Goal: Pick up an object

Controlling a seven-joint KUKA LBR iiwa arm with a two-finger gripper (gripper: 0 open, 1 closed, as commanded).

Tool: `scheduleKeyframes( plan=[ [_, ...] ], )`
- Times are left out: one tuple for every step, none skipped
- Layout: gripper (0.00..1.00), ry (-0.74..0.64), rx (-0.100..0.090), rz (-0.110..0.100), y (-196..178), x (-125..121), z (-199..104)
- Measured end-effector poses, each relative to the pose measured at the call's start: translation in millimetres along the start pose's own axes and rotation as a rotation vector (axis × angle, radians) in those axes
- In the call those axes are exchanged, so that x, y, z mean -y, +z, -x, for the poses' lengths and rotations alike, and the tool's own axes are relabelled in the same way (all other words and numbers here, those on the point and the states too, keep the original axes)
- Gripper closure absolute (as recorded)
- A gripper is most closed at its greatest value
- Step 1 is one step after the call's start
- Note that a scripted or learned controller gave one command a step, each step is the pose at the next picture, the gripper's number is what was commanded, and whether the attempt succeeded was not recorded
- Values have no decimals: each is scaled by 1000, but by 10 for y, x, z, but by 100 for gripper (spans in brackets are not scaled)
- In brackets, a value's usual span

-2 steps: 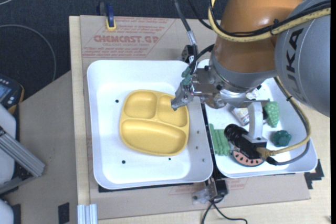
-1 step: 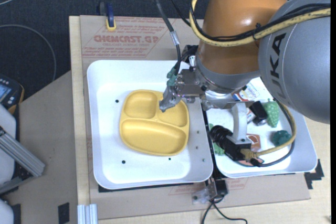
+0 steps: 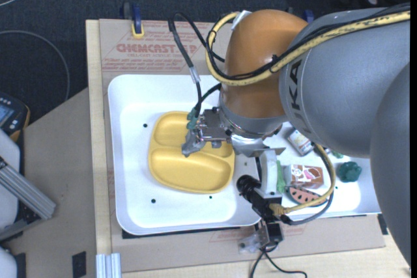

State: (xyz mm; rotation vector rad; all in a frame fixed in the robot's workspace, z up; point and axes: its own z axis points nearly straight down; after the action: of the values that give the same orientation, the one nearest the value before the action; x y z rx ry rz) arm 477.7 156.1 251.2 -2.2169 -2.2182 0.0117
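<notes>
From the overhead camera, the grey arm with its orange band [image 3: 260, 68] reaches in from the right and hangs low over the left shallow white bin [image 3: 130, 140]. The pincer [image 3: 193, 140] sits right at the upper edge of a smooth yellow plastic tray with two rounded hollows [image 3: 189, 169], which lies directly beneath and just in front of it. Whether its tips are apart or together cannot be told, because the wrist body hides most of the mechanism and the tips blur into the yellow surface. Nothing is visibly between them.

Behind the pincer, on the far side of the wrist, the right bin holds a red-and-white printed packet [image 3: 306, 180], a small dark green lump [image 3: 349, 170] and a small white tube-like item [image 3: 298, 140].

The likeliest trouble, in my judgement, is a slip: the tray is wide, glossy and curved, so a narrow pinch on its rim could skate off or tip it. Pressing down could also shove it against the bin wall.
</notes>
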Motion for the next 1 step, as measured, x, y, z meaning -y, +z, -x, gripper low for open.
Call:
scheduleKeyframes(
  plan=[
    [100, 4, 1, -1, 649, -2, 183]
  ],
)
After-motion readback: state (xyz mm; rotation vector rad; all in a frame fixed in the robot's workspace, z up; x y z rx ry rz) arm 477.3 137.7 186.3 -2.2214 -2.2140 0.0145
